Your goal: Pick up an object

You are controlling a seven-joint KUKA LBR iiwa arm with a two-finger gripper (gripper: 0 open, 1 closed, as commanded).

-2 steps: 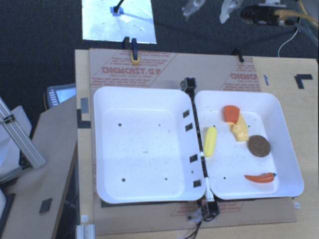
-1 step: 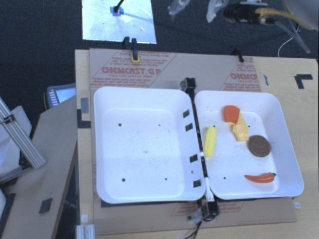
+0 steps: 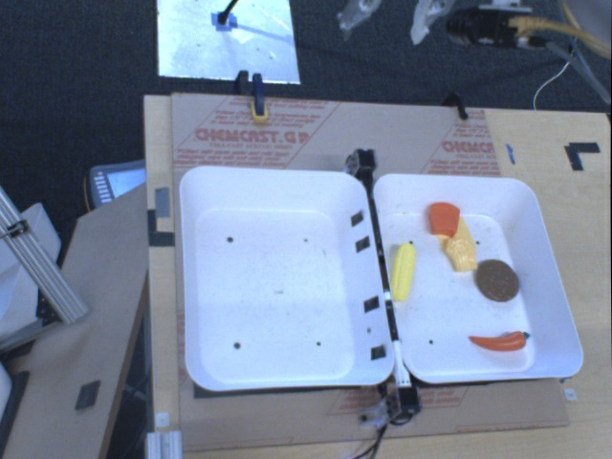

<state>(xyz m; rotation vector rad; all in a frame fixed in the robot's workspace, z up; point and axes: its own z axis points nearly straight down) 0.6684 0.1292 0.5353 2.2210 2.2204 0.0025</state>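
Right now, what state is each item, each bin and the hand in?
hand: raised beyond the bins' far edge, fingers apart, holding nothing
corn cob: lying flat by the right bin's left wall
orange piece: touching the yellow piece
yellow piece: lying flat
brown disc: lying flat
chili pepper: lying on its side
right bin: holds all five items

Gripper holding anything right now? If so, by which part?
Nothing held. The gripper hangs open beyond the bins, with nothing between its fingers; all items lie in the right bin.
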